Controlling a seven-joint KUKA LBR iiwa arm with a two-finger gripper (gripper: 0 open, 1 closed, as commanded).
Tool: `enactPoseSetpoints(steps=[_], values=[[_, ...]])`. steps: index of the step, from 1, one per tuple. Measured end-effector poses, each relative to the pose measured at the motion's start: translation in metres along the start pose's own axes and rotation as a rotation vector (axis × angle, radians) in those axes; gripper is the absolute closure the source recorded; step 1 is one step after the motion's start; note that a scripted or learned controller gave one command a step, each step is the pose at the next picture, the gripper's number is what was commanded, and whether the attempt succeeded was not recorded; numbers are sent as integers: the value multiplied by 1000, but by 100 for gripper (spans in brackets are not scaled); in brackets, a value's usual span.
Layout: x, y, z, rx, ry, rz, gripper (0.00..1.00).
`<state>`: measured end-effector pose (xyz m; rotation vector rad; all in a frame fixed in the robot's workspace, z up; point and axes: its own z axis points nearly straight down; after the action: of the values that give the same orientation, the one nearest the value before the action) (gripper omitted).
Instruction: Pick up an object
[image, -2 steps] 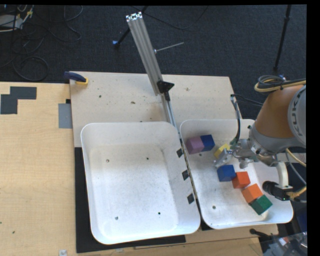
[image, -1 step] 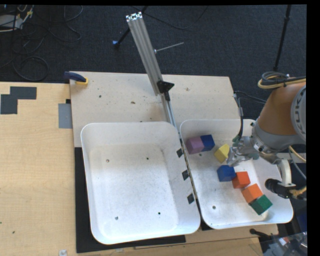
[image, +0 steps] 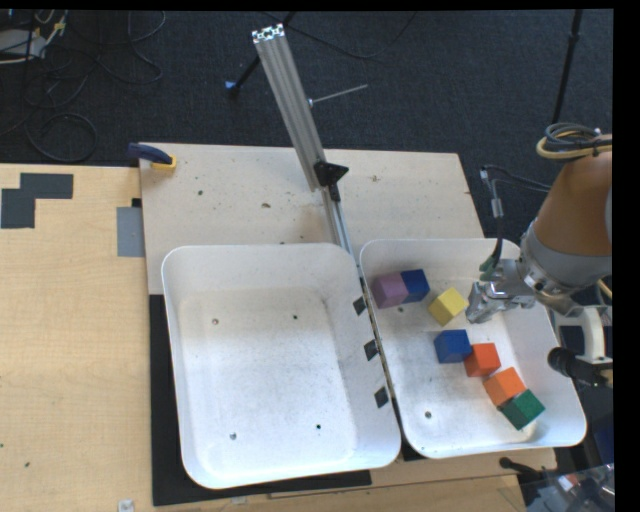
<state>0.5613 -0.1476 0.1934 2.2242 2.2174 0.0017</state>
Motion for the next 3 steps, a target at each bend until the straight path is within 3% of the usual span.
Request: enactPoseSetpoints(steps=[1, 2, 3], values=[[0, 6, -62, -3, -1, -4, 100], [-1, 6, -84, 1, 0, -4, 100], [49, 14, -65, 5, 2, -7, 100]])
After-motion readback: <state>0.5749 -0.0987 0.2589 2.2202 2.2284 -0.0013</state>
